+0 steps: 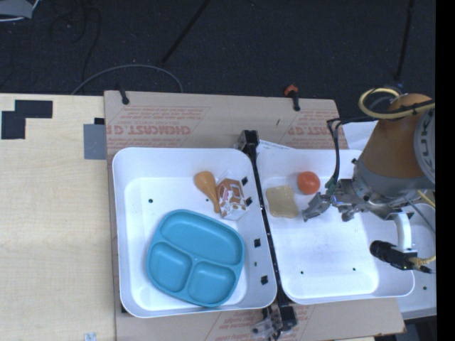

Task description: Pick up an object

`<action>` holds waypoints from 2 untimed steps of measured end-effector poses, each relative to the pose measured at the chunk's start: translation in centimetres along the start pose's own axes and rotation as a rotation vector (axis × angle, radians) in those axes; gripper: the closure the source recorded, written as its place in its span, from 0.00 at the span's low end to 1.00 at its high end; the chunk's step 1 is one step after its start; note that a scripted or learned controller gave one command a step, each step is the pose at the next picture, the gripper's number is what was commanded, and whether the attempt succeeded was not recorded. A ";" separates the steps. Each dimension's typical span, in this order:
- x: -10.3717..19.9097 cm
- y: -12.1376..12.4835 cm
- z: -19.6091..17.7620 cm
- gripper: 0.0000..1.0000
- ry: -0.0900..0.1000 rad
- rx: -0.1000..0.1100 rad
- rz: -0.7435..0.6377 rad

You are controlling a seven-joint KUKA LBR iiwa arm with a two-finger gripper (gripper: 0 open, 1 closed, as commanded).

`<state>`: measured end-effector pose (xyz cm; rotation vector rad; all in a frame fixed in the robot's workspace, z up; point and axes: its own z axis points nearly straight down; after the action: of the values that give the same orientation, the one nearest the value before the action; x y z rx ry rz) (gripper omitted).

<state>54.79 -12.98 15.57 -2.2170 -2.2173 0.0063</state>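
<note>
Orange ball (308, 182) in right bin (334, 275), near far wall, beside tan sponge (281, 201). Gripper (318, 206) low over bin, just right of sponge, below ball; jaws look apart, nothing between. Left bin (131, 247): blue divided plate (195, 257), wooden spoon (207, 187), wrapped snack (230, 197).

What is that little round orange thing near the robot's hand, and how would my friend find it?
Look at the right white bin, the one the arm reaches into. Near its far edge sits a small orange-red ball, just left of the gripper. Its neighbour is a flat tan sponge-like piece; the ball is the round, bright one.
</note>
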 end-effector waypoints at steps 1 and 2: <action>-0.4 0.2 4.5 0.00 0.000 0.000 0.001; -0.3 0.2 6.9 0.00 0.000 -0.002 0.001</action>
<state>54.93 -13.31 8.63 -2.2199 -2.2169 0.0037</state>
